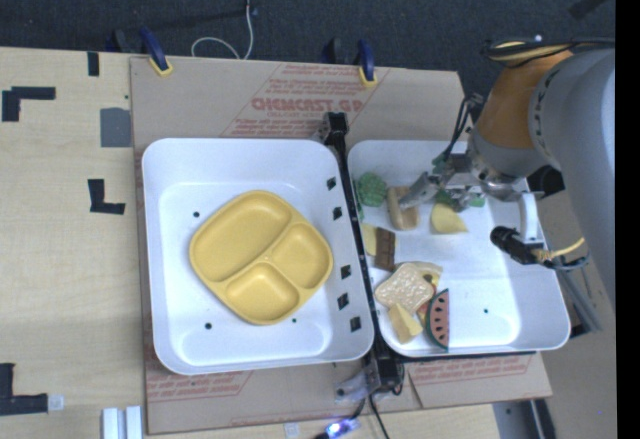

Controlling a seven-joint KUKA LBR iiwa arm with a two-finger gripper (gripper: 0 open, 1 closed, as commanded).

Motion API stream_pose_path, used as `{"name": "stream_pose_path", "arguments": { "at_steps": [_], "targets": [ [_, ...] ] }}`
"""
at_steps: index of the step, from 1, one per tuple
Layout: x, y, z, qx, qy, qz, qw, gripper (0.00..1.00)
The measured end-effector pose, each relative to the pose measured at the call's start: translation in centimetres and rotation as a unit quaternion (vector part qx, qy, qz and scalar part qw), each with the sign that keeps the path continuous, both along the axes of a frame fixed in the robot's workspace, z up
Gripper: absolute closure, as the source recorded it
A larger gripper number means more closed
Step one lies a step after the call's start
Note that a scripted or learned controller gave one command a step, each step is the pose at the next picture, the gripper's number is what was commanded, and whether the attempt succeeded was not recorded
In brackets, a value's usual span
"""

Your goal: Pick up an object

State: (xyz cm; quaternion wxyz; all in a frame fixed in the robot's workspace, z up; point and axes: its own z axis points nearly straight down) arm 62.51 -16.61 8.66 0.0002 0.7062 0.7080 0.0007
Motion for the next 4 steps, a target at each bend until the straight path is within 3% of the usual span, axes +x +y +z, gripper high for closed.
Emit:
{"name": "stream_pose_path", "arguments": {
  "at_steps": [1,2,3,4],
  "targets": [
    [0.4,0.4,1.3,0.0039,-0.005,0.0,1.0,1.0],
    [0.1,0.4,0.9,0.0041,-0.001,0.0,1.0,0.0],
    [-2.7,0.0,0.1,-0.0005,-0.006,-0.002,1.0,0.0],
    [-7.3,0.5,0.2,-0.0015,-0.007,-0.002,1.0,0.0]
  ]
}}
